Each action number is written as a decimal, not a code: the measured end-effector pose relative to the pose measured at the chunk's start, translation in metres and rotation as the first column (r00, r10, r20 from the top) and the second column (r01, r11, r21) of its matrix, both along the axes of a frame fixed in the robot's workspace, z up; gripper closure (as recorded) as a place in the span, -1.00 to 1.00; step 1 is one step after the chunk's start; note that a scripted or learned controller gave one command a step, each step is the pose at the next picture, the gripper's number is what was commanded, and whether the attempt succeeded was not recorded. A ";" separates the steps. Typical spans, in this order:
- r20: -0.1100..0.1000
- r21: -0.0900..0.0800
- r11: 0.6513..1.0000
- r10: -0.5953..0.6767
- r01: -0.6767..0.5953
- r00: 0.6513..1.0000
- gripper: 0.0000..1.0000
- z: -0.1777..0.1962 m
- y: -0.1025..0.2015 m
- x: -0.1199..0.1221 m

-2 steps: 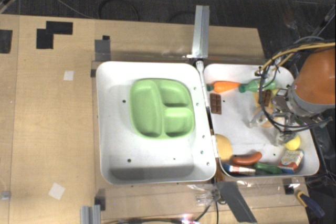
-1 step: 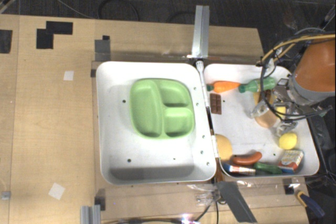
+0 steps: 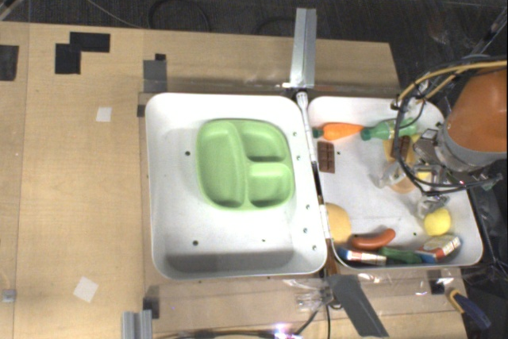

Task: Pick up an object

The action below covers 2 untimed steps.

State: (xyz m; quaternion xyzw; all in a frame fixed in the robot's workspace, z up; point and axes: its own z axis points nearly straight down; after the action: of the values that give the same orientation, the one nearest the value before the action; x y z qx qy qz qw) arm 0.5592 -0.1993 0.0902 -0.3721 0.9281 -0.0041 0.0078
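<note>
The grey arm's fingers (image 3: 403, 171) hang low in the right shallow white bin (image 3: 357, 194), near a small yellow lemon (image 3: 437, 221); whether they are parted I cannot tell; the green divided plastic tray (image 3: 243, 163) lies in the left bin (image 3: 171, 194).

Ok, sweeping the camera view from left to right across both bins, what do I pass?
Green divided tray in the left bin → brown block by the right bin's left wall → carrot → yellow lemon → the arm's orange band.

One fixed camera looks down at a slant on both white bins (image 3: 159, 194) from above.
</note>
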 end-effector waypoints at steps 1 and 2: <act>0.000 0.000 0.998 -0.055 0.055 0.998 -1.00 0.000 0.031 0.003; -0.001 0.006 1.000 0.005 -0.005 1.000 -1.00 0.000 0.116 0.048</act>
State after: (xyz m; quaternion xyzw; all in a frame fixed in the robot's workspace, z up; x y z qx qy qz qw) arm 0.6075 -0.0833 0.0899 -0.3745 0.9272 -0.0013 0.0085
